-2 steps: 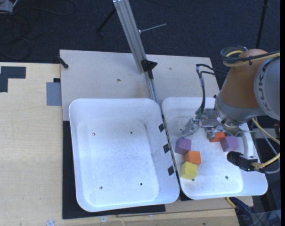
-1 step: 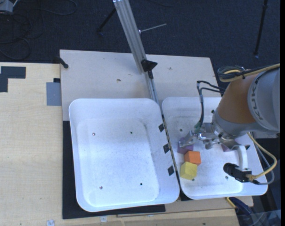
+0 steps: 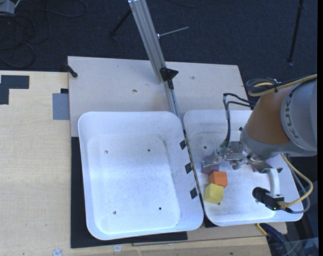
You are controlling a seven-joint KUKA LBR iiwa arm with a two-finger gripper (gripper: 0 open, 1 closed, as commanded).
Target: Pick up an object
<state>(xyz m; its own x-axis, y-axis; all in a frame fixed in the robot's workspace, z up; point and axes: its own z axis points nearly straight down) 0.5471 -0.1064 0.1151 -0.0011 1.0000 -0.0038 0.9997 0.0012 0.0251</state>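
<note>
Gripper (image 3: 221,159) over blocks — right bin (image 3: 241,212)

Light was even and fairly bright over my bench (image 3: 124,79); the floor (image 3: 230,20) beyond stayed dark. The left bin (image 3: 97,143) showed mild glare, with soft shadows. Focus was slightly soft throughout, and fine detail was blurred at my wrist (image 3: 241,156).

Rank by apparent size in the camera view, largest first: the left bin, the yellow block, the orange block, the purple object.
1. left bin, by far the largest.
2. yellow block.
3. orange block, close to the yellow one; the difference is slight.
purple object: partly hidden under the gripper, so unranked.
</note>
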